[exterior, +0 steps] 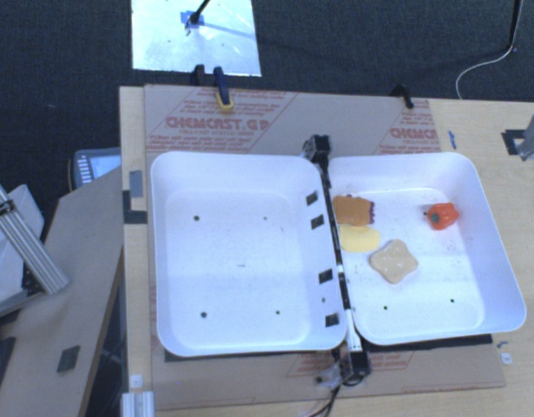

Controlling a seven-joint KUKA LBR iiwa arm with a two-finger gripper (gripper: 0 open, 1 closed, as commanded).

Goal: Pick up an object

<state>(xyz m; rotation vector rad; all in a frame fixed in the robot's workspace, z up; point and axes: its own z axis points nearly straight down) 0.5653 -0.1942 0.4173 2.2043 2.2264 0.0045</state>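
Several small objects lie in the right bin [475, 189]. An orange-brown block with a dark edge [353, 209] sits near the bin's left wall. Just below it lies a flat pale yellow piece [360, 239]. A tan, rounded square piece [393, 261] rests below and to the right of that one. A small red-orange object [440, 216] lies apart from the others, toward the bin's right side.
The left bin [162, 233] stands beside the right one, joined to it by a row of dark clips [326, 233]. Both rest on a cardboard sheet [249, 120] on the wooden bench. A shiny metal plate [195, 24] lies on the floor behind.
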